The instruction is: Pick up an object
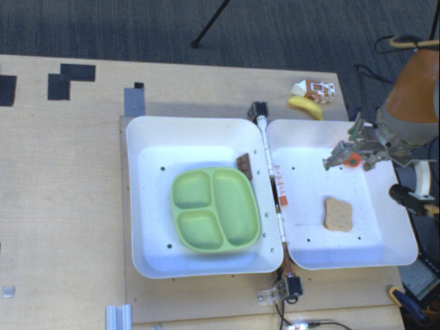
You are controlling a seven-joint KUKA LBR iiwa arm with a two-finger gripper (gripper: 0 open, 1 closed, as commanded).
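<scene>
**End effector over the right bin, bread slice lying free below it**

On the far left, the wooden surface (62, 184) carries a few dark tape marks near its top edge. Moving right, the left bin (148, 205) holds a green divided plate (215, 210) with three compartments, lying flat and taking up most of the bin floor. Just beyond the plate's upper right corner, a small brown object (243, 162) leans against the bin wall by the seam between the bins; what it is cannot be made out.

Along that seam runs a thin white strip with red markings (278, 190), and a black clamp (258, 108) sits at its top end. Above the right bin, on the surface, lie a yellow banana (304, 106) and a small printed package (320, 89), close together.

The right bin (385, 249) contains a tan slice of bread (338, 214), flat on the bin floor toward the lower middle. The end effector (347, 158) sits over the bin's upper part, well apart from the bread, with a spot of orange-red showing among its metal parts. Whether its fingers are apart or together cannot be told from this angle, and nothing can be seen between them. The arm (412, 102), grey with its orange band, enters from the right edge.
</scene>
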